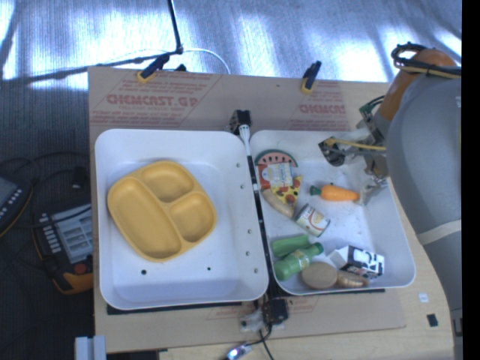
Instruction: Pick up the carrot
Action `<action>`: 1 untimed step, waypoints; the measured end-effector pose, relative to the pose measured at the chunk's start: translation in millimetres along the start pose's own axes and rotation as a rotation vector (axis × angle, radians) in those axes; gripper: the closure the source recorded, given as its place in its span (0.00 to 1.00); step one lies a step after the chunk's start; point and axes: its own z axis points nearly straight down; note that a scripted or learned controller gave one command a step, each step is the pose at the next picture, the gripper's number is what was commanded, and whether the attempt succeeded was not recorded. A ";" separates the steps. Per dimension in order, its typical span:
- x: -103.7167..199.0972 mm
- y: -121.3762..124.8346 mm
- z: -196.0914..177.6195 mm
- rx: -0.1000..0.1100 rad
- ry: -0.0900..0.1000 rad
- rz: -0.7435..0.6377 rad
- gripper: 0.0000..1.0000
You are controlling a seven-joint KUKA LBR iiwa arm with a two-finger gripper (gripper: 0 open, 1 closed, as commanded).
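Two shallow white bins sit side by side on the bench. The left bin (120,276) carries a yellow divided plate (161,208). In the right bin (401,257), the carrot (337,193) lies flat at about the centre of the upper half, orange body pointing toward 3 o'clock, green tip toward 9 o'clock. The gripper (373,177) hangs just beside it at 2 o'clock, at the bin's right wall; how wide it stands I cannot tell, and nothing shows between its tips. At 9 o'clock from the carrot are a watermelon slice (274,160) and a pizza slice (286,194); at 7 o'clock a small can (311,220). Two green bottles (294,253) lie toward 6 o'clock, with a round brown piece (320,276) and a black-and-white carton (365,262) nearby.
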 end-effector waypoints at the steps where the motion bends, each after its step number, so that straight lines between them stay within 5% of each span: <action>1: -32.7 -64.1 0.7 -0.026 0.017 -0.043 0.00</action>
